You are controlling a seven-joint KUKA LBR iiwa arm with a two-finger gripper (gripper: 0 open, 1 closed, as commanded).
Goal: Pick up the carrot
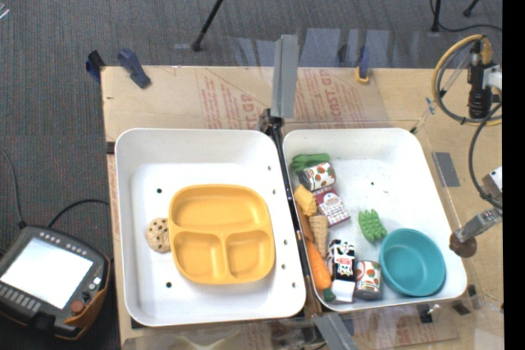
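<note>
One carrot (pixel 319 265), one teal bowl (pixel 413 261), one yellow tray (pixel 221 233), one cookie (pixel 157 235).

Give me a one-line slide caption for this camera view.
Carrot lies along the right bin's left wall among toy foods, near a teal bowl; yellow tray and cookie occupy the left bin.

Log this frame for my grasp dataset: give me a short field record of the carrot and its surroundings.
target: orange toy carrot, lying along the right white bin's left wall
beside it: black-and-white cow-print carton
same bin: teal bowl
left white bin: yellow divided plastic tray, round cookie beside it
</note>
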